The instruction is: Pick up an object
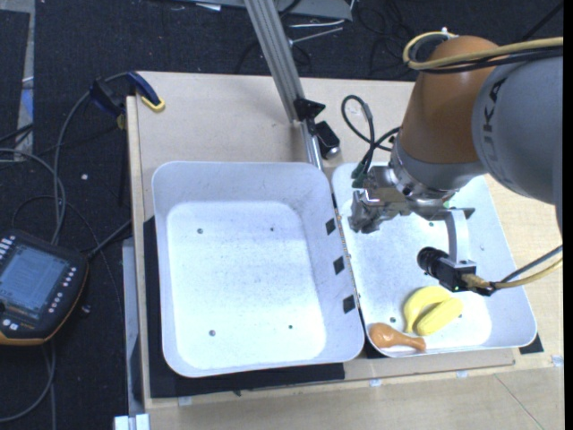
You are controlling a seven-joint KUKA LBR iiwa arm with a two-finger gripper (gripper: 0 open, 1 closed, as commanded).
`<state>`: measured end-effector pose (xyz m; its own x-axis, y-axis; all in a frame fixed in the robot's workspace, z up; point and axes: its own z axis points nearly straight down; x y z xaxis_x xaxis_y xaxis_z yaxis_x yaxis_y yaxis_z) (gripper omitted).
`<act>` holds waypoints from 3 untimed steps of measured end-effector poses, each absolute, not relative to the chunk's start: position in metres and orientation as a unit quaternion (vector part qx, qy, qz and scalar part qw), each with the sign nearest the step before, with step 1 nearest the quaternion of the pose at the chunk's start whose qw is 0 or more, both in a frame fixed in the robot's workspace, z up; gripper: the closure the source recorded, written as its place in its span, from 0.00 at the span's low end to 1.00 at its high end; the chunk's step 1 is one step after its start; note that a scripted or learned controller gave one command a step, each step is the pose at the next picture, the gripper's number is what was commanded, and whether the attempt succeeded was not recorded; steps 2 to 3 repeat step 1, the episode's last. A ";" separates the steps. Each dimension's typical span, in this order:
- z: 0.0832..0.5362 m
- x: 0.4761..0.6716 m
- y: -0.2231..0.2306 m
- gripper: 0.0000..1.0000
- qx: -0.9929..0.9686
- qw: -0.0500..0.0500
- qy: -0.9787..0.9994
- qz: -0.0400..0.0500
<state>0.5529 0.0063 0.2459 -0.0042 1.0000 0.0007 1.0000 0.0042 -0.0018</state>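
A yellow banana-shaped toy [432, 311] lies near the front of the right bin [483, 231]. Just left of it, against the bin's front rim, rests a small orange-tan piece [395, 336]. My gripper [365, 213] hangs over the left part of the right bin, close to the divide between the bins and well behind both objects. I see nothing held in it. The grey arm with its orange band [448, 88] covers the back of the right bin.
The left bin [242, 267] sits beside the right one. A slanted metal pole [277, 52] ends at the bins' back junction. A black fitting with a cable [437, 263] hangs off the wrist. A teach pendant [31, 285] lies far left, a blue clamp [134, 88] at the bench's back-left corner.
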 end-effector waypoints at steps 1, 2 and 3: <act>0.239 0.542 0.058 1.00 -0.705 0.001 -0.709 0.000; 0.239 0.542 0.058 1.00 -0.705 0.001 -0.709 0.000; 0.239 0.542 0.058 1.00 -0.705 0.001 -0.709 0.000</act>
